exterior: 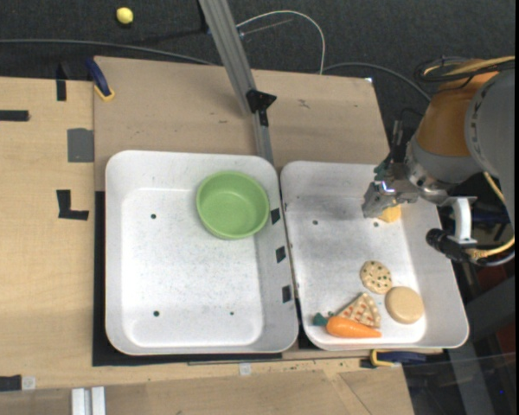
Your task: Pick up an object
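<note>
My gripper [382, 201] hangs low over the upper right part of the right bin [329, 232]. A small yellow piece [391, 214] lies right under and beside its fingertips; whether it sits between them cannot be made out. Lower in the same bin lie a spotted cookie [375, 276], a tan round biscuit [404, 305], a pizza-like wedge [362, 309] and an orange carrot [349, 327]. A green bowl [233, 204] stands in the left bin [156, 266], at its upper right.
A grey metal pole [233, 50] slants down from the top to the ridge between the two bins. Cables loop over the dark floor behind the bench. A small yellow ball [124, 15] lies on the floor at the upper left.
</note>
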